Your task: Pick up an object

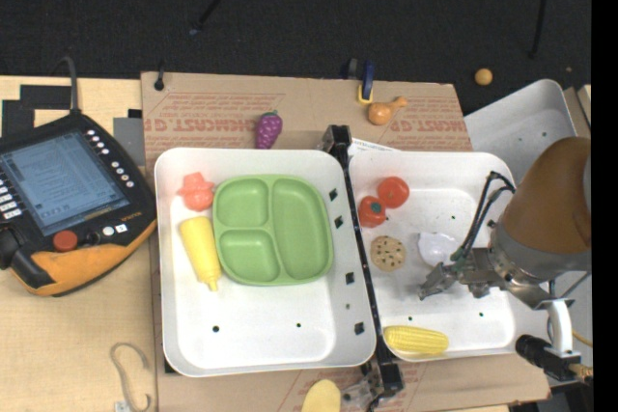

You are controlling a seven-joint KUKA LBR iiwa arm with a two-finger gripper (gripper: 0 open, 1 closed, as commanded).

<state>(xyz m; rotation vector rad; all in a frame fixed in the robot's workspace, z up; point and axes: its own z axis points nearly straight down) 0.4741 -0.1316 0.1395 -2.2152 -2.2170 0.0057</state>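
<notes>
Objects for picking lie in the right bin (502, 171), where the gripper (433, 285) hangs low over the bare white floor, pointing toward the left. Whether anything sits in its tip cannot be told, and how its jaws stand cannot be told either; they show as a dark, blurred point. Just above the tip lies a pale, whitish rounded object (436, 246), and just beside that a round cookie (388, 253) with dark chips. Farther up are a small red tomato-like piece (372, 210) and a larger red-orange round one (392, 191), near each other. A ridged yellow corn cob (416, 340) rests against the bin's near wall.

The arm (546, 207) comes in from the right, its orange band bulking over the bin's right side, with dark cables looping up from the wrist.

The left bin (251, 343) holds a smooth green divided plate (272, 230) with three compartments, a yellow bottle (201, 251) touching its left edge, and a pink lumpy piece (195, 192) above that.

Both bins sit on brown cardboard (222, 111), which also bears a purple grape bunch (268, 128) and an orange pear-shaped piece (384, 110). A teach pendant (68, 198) lies well to the left.
</notes>
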